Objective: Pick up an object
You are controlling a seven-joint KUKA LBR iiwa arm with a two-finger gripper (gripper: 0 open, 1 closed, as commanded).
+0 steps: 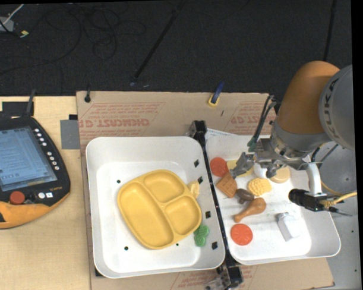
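Pincer: our gripper hangs low over the upper part of the right bin, below the grey wrist; whether it is open or closed we cannot tell, and we see nothing held in it.
Directly around it: the waffle piece lies just beside it to the lower left, the red round piece to its left near the bin's inner wall, the yellow ridged piece just below it.
Likely target: we judge one of these three, since they lie nearest the tool; which one we cannot say.
Further out in the same bin: a dark stub touching the drumstick, a red tomato slice near the front wall, a pale grey block to the right, a pale round piece partly under the wrist.
Left bin: the left bin bears a yellow divided plate with a green piece at its lower right edge, well apart from the tool.
Doing it well: we should centre over one piece only, because the waffle, stub and ridged piece crowd together and a descent between them could nudge rather than grasp.
Risk: flat pieces such as the waffle give little to pinch; we would favour the ridged piece or drumstick shaft, squarely across its narrow side.
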